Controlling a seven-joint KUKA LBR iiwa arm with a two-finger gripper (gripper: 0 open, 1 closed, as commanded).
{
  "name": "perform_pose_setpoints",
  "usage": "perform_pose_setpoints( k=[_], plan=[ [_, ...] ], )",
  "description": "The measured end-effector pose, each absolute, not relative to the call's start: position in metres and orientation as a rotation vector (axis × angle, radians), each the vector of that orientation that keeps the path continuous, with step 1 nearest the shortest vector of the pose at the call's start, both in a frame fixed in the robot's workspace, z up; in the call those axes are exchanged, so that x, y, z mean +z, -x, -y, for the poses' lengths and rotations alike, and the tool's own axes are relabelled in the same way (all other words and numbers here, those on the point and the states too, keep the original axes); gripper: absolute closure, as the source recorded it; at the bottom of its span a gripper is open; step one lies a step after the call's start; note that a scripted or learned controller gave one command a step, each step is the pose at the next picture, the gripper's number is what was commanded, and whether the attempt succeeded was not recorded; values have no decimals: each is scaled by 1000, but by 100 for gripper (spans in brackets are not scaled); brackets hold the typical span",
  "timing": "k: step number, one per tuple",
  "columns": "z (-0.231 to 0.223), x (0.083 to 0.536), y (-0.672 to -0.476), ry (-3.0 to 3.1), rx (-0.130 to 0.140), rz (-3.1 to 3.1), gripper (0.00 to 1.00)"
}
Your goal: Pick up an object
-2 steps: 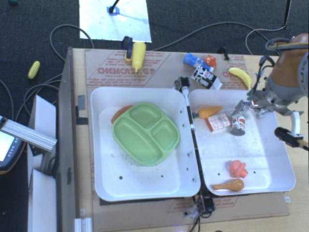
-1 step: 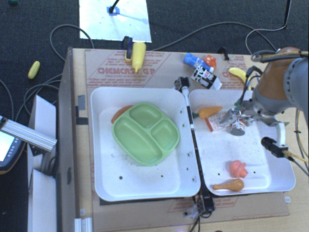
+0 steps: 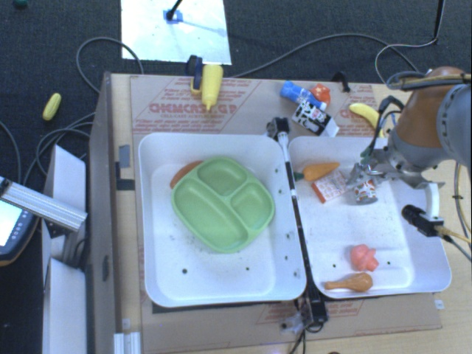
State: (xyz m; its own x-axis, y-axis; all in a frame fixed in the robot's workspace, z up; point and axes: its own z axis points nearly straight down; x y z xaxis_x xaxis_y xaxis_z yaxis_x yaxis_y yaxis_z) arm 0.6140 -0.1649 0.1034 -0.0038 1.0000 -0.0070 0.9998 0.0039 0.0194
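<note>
My gripper [image 3: 363, 172] hangs low over the back of the right bin [image 3: 424, 271], under the grey arm and its orange band [image 3: 424, 116]. Directly beneath it, touching or nearly so, is a small patterned can-like object [image 3: 364, 191]. A red and white packet [image 3: 329, 189] lies just to its left, and an orange carrot [image 3: 320, 171] sits behind that. Toward the bin's front lie a pink toy [image 3: 363, 257] and a tan drumstick-shaped piece [image 3: 350, 282].
The left bin [image 3: 158, 271] holds a green divided plate [image 3: 223, 203] lying over an orange piece [image 3: 183, 174]. Behind the bins lie a yellow bottle [image 3: 211, 84], a blue bottle [image 3: 297, 91], a black and white carton [image 3: 313, 116] and a banana [image 3: 363, 113]. A black fitting [image 3: 417, 220] juts over the right bin.
</note>
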Motion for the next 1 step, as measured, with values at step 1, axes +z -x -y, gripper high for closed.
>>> perform_pose_setpoints(
  k=[1],
  plan=[
    [99, 116, -590, -2216, 3, -2227, 100]
  ],
)
